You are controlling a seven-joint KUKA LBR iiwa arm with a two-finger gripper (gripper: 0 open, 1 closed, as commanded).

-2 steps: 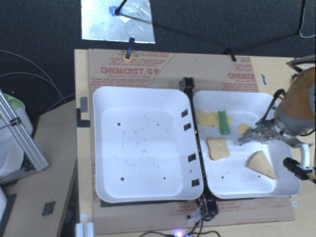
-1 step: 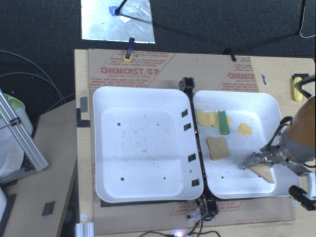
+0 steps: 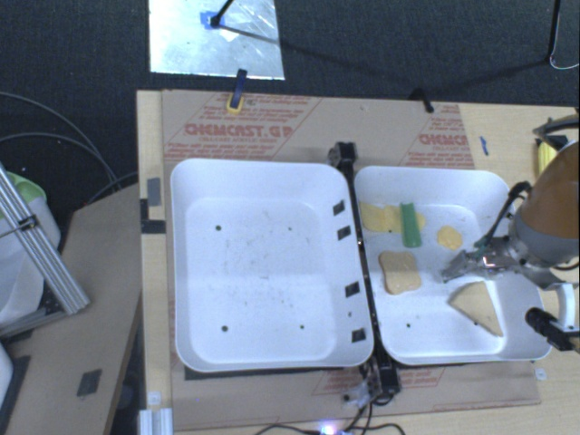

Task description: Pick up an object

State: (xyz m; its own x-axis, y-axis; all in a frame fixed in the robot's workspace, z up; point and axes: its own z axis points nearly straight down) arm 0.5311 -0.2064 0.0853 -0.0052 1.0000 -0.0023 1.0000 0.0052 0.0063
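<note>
A: Where is the claw?

B: The claw (image 3: 464, 266) reaches in from the right, low inside the right bin (image 3: 489, 187), its fingers spread wide with nothing between them.

A: What lies in that bin?

B: A tan wedge-shaped piece (image 3: 480, 304) just below the claw, a tan bread-like slice (image 3: 400, 272) to its left, a green stick (image 3: 410, 224) upright in the frame beside a pale yellow piece (image 3: 380, 217), and a small yellow round piece (image 3: 449, 237) near the claw.

A: And the other bin?

B: The left bin (image 3: 190, 243) sits alongside, both resting on the desk (image 3: 272, 130).
</note>
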